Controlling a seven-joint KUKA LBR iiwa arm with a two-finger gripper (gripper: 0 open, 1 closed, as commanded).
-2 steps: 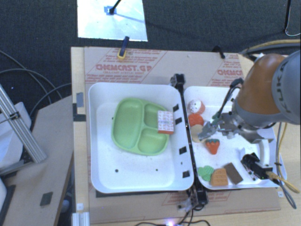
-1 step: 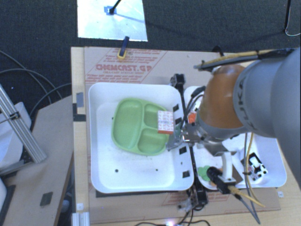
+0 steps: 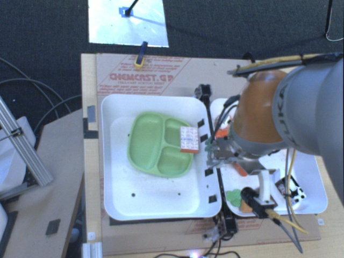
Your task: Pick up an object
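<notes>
The arm's (image 3: 279,112) big grey and orange wrist hid the fingers, so I cannot tell if they were open or closed. The arm hung over the right bin (image 3: 314,198). In the left bin (image 3: 115,198) lay a green tray (image 3: 156,144), and a small box (image 3: 188,140) sat on its right edge.

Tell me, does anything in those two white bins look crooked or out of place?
The small box looks odd: it perches on the right rim of the green divided tray in the left bin, partly overhanging instead of lying flat. The tray itself sits slightly askew.
</notes>
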